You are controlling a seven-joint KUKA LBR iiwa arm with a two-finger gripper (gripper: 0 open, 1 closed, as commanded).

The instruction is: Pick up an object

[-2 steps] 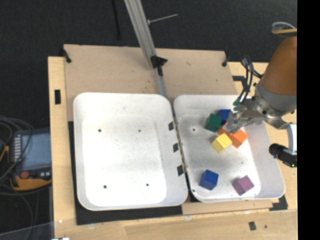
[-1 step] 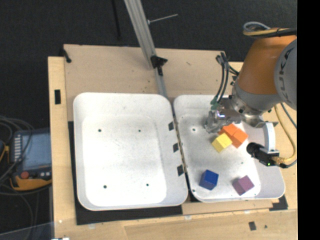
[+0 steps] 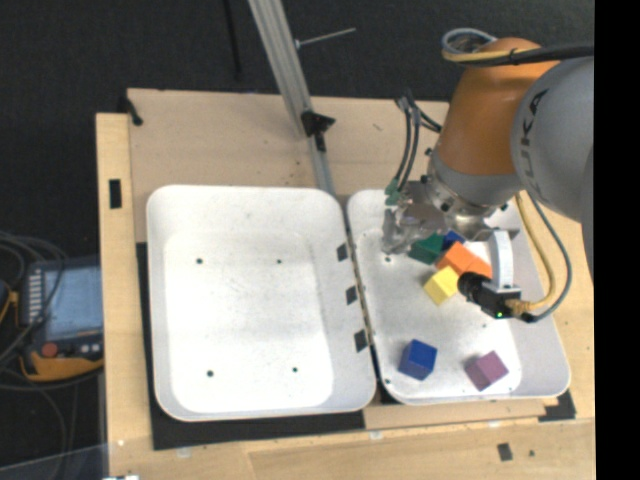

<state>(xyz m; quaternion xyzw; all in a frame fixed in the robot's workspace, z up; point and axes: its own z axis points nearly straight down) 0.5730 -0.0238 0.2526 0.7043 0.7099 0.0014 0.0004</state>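
- Gripper (image 3: 400,230) hangs at the right bin's (image 3: 535,378) ten o'clock; its state cannot be told
- Green block (image 3: 430,248) just beside it, at three o'clock; probably light, rigid; grasp opposite flat faces

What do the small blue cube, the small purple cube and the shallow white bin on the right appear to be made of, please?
Small blue cube: probably painted wood or solid plastic; flat matte faces, crisp edges.
Small purple cube: likely the same; even, dull colour with no glare.
Shallow white bin on the right: seemingly moulded plastic; rounded corners, raised rim, faintly speckled surface.
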